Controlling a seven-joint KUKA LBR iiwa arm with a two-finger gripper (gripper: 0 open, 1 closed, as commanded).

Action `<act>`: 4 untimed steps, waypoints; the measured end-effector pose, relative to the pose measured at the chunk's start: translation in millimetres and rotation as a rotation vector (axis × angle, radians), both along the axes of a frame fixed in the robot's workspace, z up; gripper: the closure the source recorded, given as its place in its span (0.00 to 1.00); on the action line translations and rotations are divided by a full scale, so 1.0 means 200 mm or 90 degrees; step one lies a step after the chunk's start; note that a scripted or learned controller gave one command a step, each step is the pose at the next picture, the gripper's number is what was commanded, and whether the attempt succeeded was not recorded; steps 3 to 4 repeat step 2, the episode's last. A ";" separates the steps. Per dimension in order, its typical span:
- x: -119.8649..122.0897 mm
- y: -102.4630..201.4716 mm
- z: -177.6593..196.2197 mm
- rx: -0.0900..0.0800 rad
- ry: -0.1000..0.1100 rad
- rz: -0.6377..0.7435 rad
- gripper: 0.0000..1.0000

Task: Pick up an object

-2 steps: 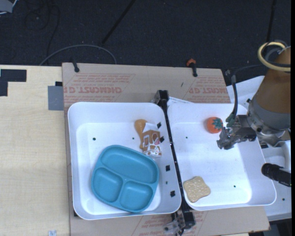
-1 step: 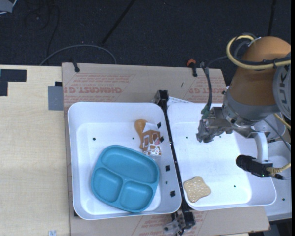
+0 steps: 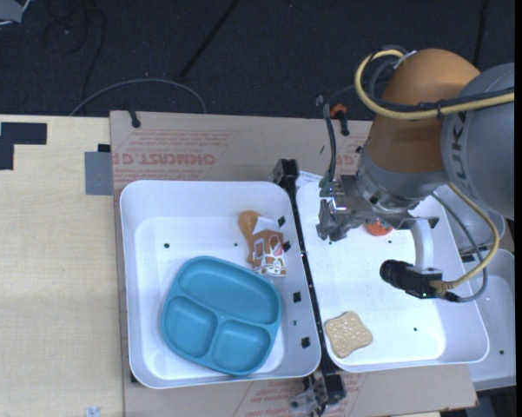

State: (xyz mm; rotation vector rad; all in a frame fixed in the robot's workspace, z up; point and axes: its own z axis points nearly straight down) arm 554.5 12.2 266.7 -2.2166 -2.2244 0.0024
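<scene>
My gripper (image 3: 333, 221) hangs low over the back left part of the right bin (image 3: 391, 341), below the grey and orange arm. A small red-orange object (image 3: 379, 228) peeks out just right of the gripper, mostly hidden by the wrist. A slice of toast (image 3: 347, 334) lies at the front left of the right bin. In the left bin (image 3: 143, 233) sits a blue divided plate (image 3: 221, 314). Behind it lie a brown piece (image 3: 248, 223) and a small brown-and-white carton (image 3: 268, 253).
A black divider (image 3: 297, 259) runs between the two bins. A black fitting with cables (image 3: 410, 277) hangs from the arm over the middle of the right bin. Cardboard (image 3: 200, 150) lies under the bins, with wooden bench (image 3: 43, 259) to the left.
</scene>
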 end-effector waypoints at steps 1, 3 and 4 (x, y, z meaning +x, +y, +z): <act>0.07 0.21 -0.11 0.000 0.002 -0.001 1.00; 0.15 0.46 -0.20 0.000 0.001 0.000 1.00; 0.15 0.46 -0.20 0.000 0.001 0.000 1.00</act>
